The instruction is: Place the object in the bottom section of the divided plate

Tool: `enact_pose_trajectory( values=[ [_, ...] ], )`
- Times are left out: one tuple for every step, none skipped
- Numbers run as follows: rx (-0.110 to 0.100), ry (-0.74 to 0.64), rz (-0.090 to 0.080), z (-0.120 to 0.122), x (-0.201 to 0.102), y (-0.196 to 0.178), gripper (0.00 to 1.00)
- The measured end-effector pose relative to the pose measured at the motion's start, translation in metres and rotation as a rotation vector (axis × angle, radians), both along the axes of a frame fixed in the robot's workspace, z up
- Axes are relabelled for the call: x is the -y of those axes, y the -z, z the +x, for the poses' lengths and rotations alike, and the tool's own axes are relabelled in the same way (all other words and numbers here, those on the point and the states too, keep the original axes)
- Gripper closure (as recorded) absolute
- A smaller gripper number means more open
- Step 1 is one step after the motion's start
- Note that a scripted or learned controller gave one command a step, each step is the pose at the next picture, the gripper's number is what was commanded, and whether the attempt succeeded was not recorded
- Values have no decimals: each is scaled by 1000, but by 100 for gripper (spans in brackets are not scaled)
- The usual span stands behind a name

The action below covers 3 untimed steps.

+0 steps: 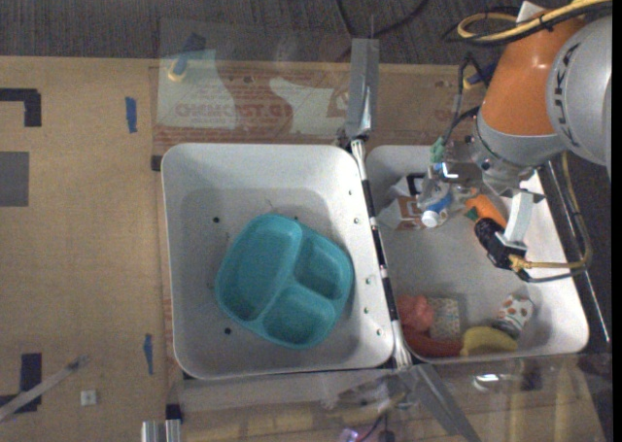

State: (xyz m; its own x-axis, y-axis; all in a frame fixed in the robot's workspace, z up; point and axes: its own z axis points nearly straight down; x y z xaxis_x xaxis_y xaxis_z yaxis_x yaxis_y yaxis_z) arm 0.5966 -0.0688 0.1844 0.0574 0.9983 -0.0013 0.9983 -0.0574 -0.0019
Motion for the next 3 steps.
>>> enact_pose_trajectory(
  values=[
    [0, 122, 1, -4, -100, 0, 100],
    [3, 131, 0, 6, -128, 0, 100],
    [-2, -168, 2, -7, -170, 17, 100]
  ],
)
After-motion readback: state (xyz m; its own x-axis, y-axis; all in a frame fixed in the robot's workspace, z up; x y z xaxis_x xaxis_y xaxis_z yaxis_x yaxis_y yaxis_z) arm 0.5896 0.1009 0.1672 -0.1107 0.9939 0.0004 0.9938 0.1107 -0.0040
